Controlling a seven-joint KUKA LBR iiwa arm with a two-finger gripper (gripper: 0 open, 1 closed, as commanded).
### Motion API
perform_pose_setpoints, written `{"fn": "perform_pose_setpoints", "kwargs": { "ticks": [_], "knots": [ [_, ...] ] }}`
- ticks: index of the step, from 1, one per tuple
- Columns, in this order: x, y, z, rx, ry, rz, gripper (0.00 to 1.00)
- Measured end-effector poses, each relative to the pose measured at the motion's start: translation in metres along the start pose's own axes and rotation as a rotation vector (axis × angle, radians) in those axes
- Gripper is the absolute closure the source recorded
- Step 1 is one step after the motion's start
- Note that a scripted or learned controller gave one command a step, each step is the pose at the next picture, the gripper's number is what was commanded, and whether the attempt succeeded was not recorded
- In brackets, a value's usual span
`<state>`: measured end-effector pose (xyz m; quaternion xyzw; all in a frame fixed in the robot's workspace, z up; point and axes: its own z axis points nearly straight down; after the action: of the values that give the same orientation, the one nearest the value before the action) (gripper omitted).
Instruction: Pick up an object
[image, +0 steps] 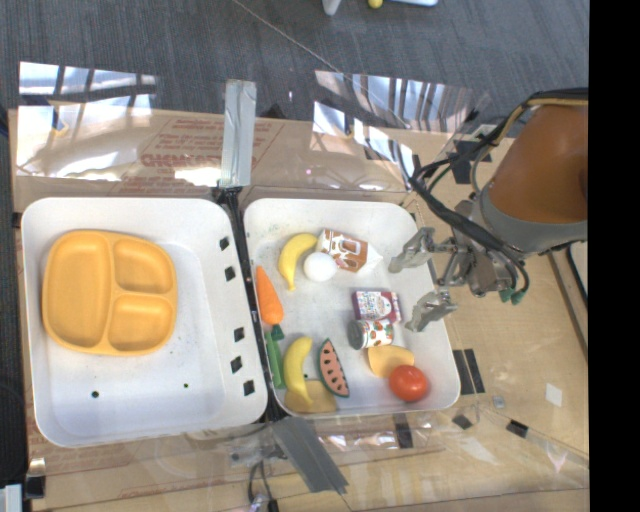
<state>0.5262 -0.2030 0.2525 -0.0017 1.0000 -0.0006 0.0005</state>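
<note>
- Two shallow white plastic bins sit side by side; the right bin (300, 215) holds the toy food, the left bin (60, 410) a yellow-orange divided tray (108, 291).
- Nearest the front edge lie a round red tomato (408, 382), a watermelon slice (334, 367) and a yellow banana (298, 362).
- Further back, a small purple-labelled carton (375, 304) lies just left of the two-finger gripper (423, 281).
- Its fingers are spread apart, grasping nothing, over the bin's right rim.
- A brown-and-white carton (343, 251) and a white egg (319, 267) crowd the far side.

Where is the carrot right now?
The carrot lies in the right bin, along its left wall, in the camera view. A banana curves to its upper right, and another banana sits below it.
</note>
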Motion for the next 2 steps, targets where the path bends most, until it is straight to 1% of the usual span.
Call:
{"fn": "perform_pose_setpoints", "kwargs": {
  "ticks": [1,2],
  "knots": [
    [0.005,-0.005,0.124,-0.006,0.010,-0.133,0.00],
    [0.016,-0.006,0.159,0.001,-0.004,-0.256,0.00]
  ]
}}
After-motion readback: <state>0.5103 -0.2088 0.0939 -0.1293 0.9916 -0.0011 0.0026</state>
